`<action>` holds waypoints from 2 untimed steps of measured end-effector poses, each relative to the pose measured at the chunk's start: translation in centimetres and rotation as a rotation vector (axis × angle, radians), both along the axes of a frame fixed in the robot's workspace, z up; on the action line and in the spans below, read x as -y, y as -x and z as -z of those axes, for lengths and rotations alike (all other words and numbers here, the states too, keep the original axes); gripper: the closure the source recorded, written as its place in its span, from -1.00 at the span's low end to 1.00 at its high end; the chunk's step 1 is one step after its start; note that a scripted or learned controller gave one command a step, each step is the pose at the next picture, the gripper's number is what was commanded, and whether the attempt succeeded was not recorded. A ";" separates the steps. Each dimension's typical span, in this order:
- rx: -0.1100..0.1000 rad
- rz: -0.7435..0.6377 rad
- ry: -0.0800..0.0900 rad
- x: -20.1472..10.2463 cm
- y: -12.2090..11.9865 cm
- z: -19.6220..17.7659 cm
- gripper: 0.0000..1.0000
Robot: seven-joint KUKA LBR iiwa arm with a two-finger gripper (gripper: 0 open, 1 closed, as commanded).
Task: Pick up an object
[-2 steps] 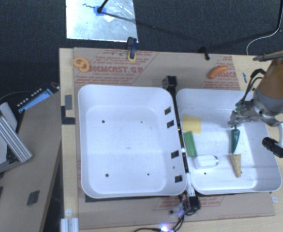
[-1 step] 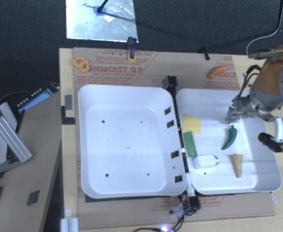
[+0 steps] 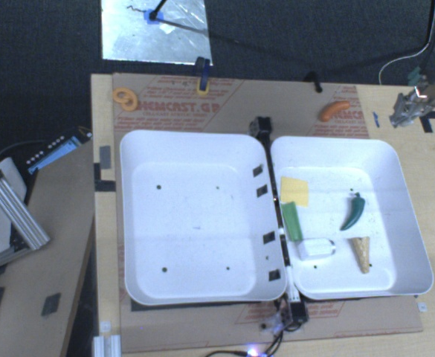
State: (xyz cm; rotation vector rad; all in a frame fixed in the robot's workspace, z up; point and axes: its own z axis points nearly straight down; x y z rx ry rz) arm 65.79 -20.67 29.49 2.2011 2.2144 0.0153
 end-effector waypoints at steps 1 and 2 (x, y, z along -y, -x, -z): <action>-0.009 -0.005 -0.007 -6.3 -1.3 -6.3 1.00; -0.015 -0.001 -0.006 -9.2 -0.8 -8.7 1.00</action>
